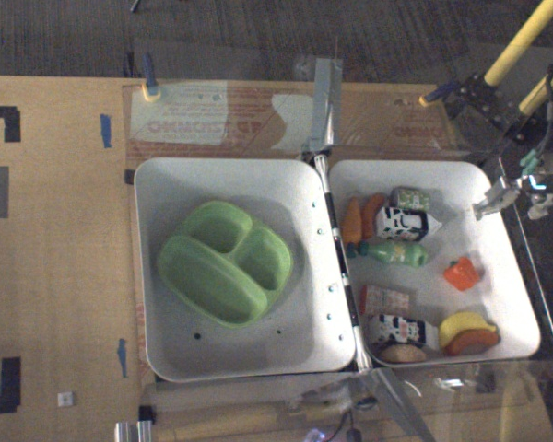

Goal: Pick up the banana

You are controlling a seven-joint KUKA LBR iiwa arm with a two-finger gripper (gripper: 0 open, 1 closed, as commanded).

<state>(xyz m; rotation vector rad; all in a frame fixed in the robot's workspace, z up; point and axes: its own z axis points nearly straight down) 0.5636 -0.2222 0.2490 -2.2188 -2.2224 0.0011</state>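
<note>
The banana (466,325) is a smooth yellow curve lying in the near right corner of the right bin (507,256), touching a brown sausage-shaped piece (472,341) on its near side. We see a glossy green bottle (394,253) on its side near the bin's middle and an orange wedge (462,273) just beyond the banana. The left bin (157,320) carries a moulded green divided plate (225,261). The gripper (516,190) hangs over the right bin's far right edge; we cannot tell how its jaws stand.

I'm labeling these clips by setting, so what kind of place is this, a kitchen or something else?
Most likely a robotics lab bench, not a kitchen. Two white bins sit on a cardboard-covered bench with tape marks; toy food such as a banana fills the right one, and a gripper reaches in from the right.
</note>
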